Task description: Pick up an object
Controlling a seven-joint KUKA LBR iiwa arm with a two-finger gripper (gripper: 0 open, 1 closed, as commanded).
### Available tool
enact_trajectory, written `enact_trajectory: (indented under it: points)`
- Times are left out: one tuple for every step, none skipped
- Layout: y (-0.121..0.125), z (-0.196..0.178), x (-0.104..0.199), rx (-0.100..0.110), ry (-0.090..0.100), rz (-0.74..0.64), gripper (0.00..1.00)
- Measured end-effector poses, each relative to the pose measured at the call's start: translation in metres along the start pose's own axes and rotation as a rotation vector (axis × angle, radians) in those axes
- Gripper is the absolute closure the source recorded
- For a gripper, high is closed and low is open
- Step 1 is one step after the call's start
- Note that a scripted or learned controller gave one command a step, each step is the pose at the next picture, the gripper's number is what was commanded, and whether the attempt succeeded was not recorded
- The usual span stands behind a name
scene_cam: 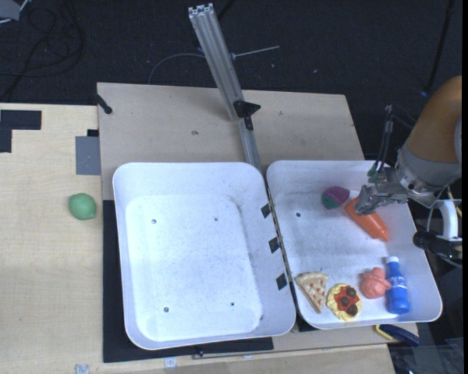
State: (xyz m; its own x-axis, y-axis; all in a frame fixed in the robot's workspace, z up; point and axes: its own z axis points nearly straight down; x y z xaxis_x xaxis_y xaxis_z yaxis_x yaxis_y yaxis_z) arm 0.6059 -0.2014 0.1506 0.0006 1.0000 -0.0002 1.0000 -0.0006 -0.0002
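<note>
Right white bin (327, 244), end effector (367, 202) over orange carrot (369, 223), grip unclear, arm cut off

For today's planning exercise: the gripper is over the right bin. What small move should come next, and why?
Probably a short descent onto the carrot: the gripper sits right at its upper end in the right bin, and nothing is seen held yet. Whether it already touches is unclear.

One fixed camera looks down at a slant from above the worktop (218, 123), far enough back to take in both white bins (140, 179) side by side, with dark floor beyond.
</note>
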Motion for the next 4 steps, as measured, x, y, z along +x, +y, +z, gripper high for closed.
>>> enact_trajectory:
  points:
    - [0.007, -0.06, -0.004, -0.005, -0.001, 0.0, 1.0]
    - [0.008, -0.087, -0.004, -0.002, 0.0, 0.0, 1.0]
    - [0.007, -0.077, 0.043, 0.001, 0.001, -0.004, 1.0]
    - [0.012, -0.078, 0.086, 0.001, 0.0, -0.003, 1.0]
